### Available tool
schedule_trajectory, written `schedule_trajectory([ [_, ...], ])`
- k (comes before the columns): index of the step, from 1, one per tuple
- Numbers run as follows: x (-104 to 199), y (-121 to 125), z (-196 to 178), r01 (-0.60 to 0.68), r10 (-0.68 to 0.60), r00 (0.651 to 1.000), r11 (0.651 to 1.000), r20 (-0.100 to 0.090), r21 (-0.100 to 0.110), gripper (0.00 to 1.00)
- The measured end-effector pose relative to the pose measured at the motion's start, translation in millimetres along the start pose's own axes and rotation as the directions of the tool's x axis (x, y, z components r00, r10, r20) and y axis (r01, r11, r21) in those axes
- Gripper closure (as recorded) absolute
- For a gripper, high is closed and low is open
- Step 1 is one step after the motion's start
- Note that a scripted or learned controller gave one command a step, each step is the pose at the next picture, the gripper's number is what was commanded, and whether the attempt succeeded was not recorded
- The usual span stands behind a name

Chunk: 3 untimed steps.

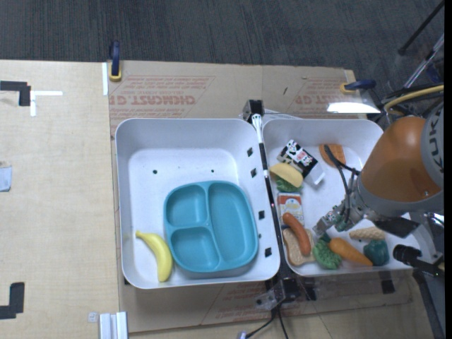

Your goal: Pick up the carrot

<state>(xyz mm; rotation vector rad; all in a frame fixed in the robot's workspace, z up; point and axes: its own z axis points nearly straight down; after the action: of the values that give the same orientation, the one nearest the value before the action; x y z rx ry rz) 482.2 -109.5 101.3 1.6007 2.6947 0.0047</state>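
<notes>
While gripper (337, 219) hovers just above carrot (350, 251) in right bin (311, 127), finger state seemingly unreadable

A large rounded orange band (399, 164) is seen on the arm (417, 168), w/ a grey shell above it marked in dark lettering, partly cut off. Below the band, a grey wrist section is seen. The gripper (337, 219) is made up of small metallic and dark parts, w/ thin dark cables alongside.
</notes>
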Motion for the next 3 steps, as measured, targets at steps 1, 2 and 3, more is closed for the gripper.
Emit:
schedule_trajectory([
  [1,-14,-10,-36,0.048,-0.048,0.999,0.999,-0.001,0.003,1.0],
  [2,65,41,-90,-0.1,0.1,0.995,0.995,-0.001,0.004,1.0],
  [3,65,41,-90,-0.1,0.1,0.995,0.995,-0.001,0.004,0.0],
])
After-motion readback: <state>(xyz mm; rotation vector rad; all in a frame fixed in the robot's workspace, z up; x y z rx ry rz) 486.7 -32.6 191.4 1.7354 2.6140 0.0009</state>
